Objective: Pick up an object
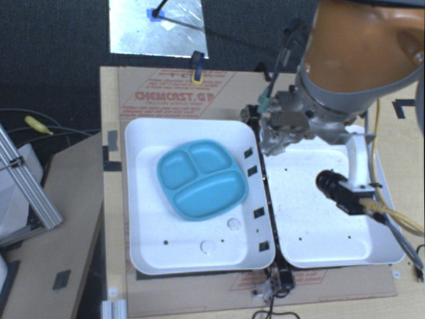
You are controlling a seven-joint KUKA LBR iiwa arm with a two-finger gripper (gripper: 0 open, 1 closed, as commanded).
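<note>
Camera view, from above at a slant: saw the plate (201, 179), blue with three compartments, lying flat near the middle of the left bin (143, 258), touching no wall. Found the gripper (275, 138) under the arm (358, 45), at the far corner of the right bin (332, 244), just beside the divider between the bins and apart from the plate. Could not tell whether open or closed, because of the dark, cluttered wrist. Held nothing visible.

Judged several risks. Going down at that place would probably hit the divider or a bin rim and catch nothing. Even above the plate, would meet a wide, shallow thing with only a low edge to pinch; could slip off, or push the plate along the smooth floor against a wall.
</note>
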